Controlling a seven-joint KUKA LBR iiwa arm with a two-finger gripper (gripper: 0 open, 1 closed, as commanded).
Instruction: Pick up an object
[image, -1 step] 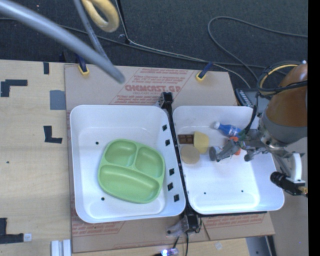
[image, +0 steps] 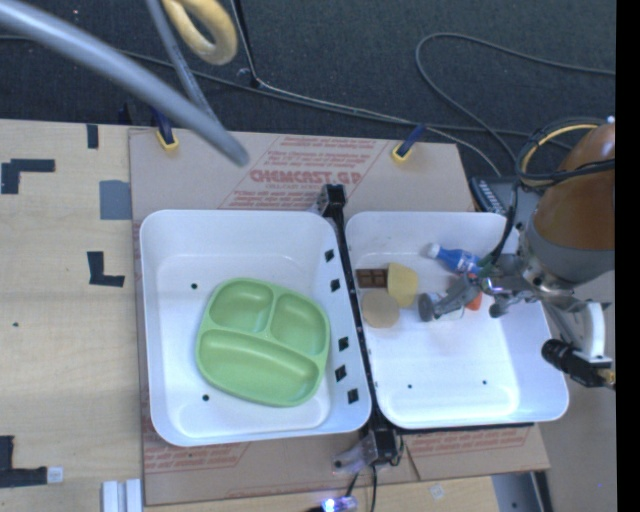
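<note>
End effector: the end effector hangs low in the right bin, its grey fingers reaching leftward from the wrist; from where I stand the tips blur together and I cannot tell whether they are apart or together, and nothing visibly sits between them.
Arm: the arm comes in from the right, its orange band over the bin's right rim.
Nearest things: a blue piece lies just behind the fingers, near the bin's back wall; a small orange-red bit shows beside the wrist, too small to name.
Likely target: the pale yellow wedge and the tan round piece, touching or nearly so, lie just left of the tips against the divider side, with a dark brown block beside them.
Look of the target: the wedge is matte and soft-edged, the round piece flat and low; both look light and likely to slide on the slick white floor.
Doing the step well: I would say come straight down over one piece alone, fingers spread across its narrow side, so the neighbours are not nudged into the divider; close only once the tips straddle it.
Left bin: the left bin holds a green divided plate, well apart from the action.
Bench: both bins rest on a cardboard sheet on the bench.
</note>
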